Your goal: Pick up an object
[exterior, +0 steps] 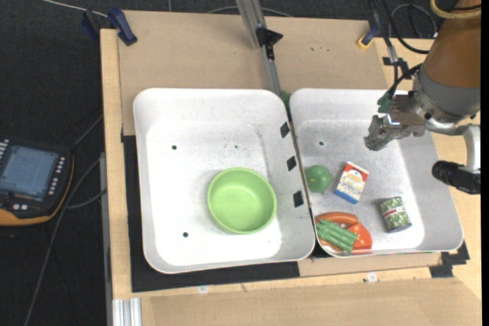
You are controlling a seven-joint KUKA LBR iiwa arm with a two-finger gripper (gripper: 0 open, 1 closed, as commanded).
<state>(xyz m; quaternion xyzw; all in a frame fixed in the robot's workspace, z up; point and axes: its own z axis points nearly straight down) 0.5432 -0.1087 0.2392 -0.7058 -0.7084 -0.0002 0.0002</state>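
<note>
Carton (351,182), small and boxy with a picture on its face, lies tilted in the lower middle of the right bin (336,107); it looks light and stiff, likely crushable if squeezed hard, and its flat long sides seem the best place to pinch; a green ball (318,179) sits just beside it to the left, smooth and prone to roll away; a green can (394,214) lies near it toward the lower right, rigid and round, liable to slip; a plate of toy vegetables (344,234) rests against the bin's bottom edge. Gripper (377,135) hangs above the carton, in the upper right of the frame, with nothing visibly held; how far apart its tips stand cannot be told from this angle. Open floor lies in the bin's upper half, giving room to descend; the divider wall stands close by the ball. In the left bin (199,111) sits a green bowl (241,200).
</note>
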